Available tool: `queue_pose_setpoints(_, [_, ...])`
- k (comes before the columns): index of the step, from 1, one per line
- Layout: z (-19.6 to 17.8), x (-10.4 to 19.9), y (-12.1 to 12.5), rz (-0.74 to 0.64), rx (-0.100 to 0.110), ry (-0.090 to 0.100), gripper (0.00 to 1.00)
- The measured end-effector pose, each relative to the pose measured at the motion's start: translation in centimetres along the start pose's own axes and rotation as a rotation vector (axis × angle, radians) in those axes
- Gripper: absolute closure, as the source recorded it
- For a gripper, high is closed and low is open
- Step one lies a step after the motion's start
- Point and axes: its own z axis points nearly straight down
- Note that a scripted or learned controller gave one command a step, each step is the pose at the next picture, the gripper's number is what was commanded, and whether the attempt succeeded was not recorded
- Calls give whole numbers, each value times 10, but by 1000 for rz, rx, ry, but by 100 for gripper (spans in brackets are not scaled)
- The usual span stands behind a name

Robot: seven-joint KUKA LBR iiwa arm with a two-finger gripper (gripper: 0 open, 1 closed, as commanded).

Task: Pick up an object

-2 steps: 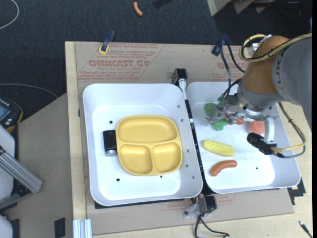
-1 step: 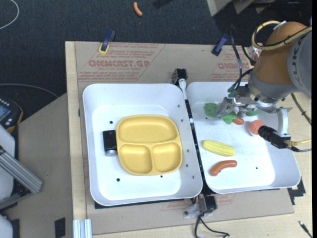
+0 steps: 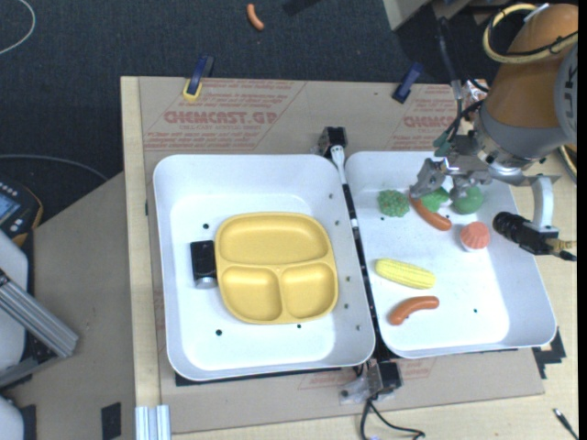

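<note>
In the camera view, the gripper (image 3: 447,180) hung low at the back of the right bin (image 3: 514,324); whether it was open or closed could not be told. Beneath it lay an orange-red sausage (image 3: 431,214), slanted, between a green broccoli (image 3: 394,203) and a green piece (image 3: 467,200).

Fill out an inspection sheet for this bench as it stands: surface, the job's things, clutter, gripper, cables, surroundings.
Surface: cardboard-covered bench bearing a left bin and a right bin.
Job's things: in the right bin, broccoli, a sausage, corn, a pink round piece, a green piece and an orange sausage.
Clutter: yellow divided tray and a small black block in the left bin.
Gripper: gripper low over the far end of the right bin, above the orange sausage; grasp not judged.
Cables: wires at the near edge.
Surroundings: dark carpet with a small orange piece.
</note>
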Motion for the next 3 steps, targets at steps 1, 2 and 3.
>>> queue_pose_setpoints(1, [-12,0,1,1,4,0,100])
queue_pose_setpoints(2, [-6,58,-3,-4,10,3,100])
queue_pose_setpoints(3, [-4,108,-8,-3,10,3,100])
